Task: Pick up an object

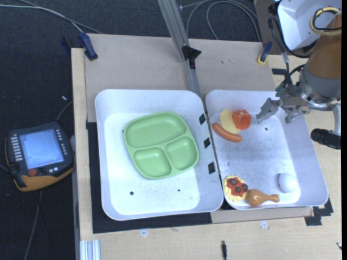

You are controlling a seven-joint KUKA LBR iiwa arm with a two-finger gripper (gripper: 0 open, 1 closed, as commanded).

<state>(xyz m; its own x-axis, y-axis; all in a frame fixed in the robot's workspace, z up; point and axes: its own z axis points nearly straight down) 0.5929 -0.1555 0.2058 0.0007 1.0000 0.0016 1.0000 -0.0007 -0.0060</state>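
My gripper (280, 110) hangs spread and empty. The tomato (241, 118) sits just to my left, nearest; I should straddle it squarely, then close.

This is a robotics lab or test cell, not a home or kitchen. A plain wooden table (135, 64) stands on dark carpet, with blue clamps (87, 46) gripping its far edge at 11 and 1 o'clock. A handheld teach pendant (38, 155) with a lit screen lies on the floor at 9 o'clock, its cable trailing off. Loose cables (217, 15) loop across the carpet at 12 o'clock, beside a slanted metal post (176, 26) fixed to the table. Two white bins (108, 107) sit on black matting, and the food in them looks like plastic toys, though the view is too coarse to be sure. An industrial arm (325, 58) enters at 2 o'clock.
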